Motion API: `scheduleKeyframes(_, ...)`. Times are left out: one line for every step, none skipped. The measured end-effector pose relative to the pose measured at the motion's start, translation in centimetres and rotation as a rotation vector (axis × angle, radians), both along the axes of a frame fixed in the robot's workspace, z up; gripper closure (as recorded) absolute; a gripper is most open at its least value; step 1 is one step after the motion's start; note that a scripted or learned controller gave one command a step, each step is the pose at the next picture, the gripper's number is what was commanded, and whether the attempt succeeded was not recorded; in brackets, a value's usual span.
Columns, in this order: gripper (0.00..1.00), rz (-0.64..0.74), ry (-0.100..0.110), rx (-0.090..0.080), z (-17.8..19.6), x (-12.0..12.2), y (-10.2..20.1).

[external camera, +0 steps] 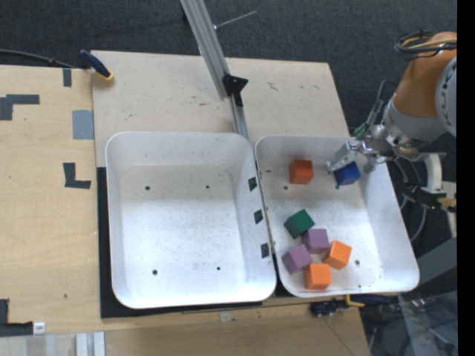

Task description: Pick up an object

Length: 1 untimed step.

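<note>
- Blue cube (346,173) sits at the upper right of the right-hand bin (393,221), close to that bin's far right wall.
- Gripper (343,167) is directly over the blue cube; the silver fingers (340,159) overlap its top and left edge.
- Whether the fingers are clamped on the cube, or merely resting apart above it, cannot be told from this slant. Cube's underside looks close to the bin floor; lift not confirmed.
- Arm (423,99) reaches in from the right, orange band above the wrist, grey wrist block just right of the cube.
- Orange cube (300,171) lies left of the blue one, near but apart, same upper part of the bin.
- Green cube (299,222) lies mid-bin, well below the gripper.
- Lower cluster: two purple cubes (318,239) and (297,257), touching or nearly so; an orange cube (338,254) just right of them; another orange cube (319,275) below, by the near wall.
- Left-hand bin (119,199) white, speckled floor.
- Metal rail (208,39) runs diagonally from the top edge down to the seam between the bins.
- Blue-and-yellow clamp (96,65) on the bench at upper left.
</note>
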State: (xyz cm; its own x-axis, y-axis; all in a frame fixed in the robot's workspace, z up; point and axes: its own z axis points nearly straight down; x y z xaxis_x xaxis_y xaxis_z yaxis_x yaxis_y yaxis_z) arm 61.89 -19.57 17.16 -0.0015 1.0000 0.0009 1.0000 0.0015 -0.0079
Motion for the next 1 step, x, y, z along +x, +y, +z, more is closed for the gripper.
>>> scheduleKeyframes(0.0, 0.0, -0.012, -0.008, -5.67, 0.75, -0.49)
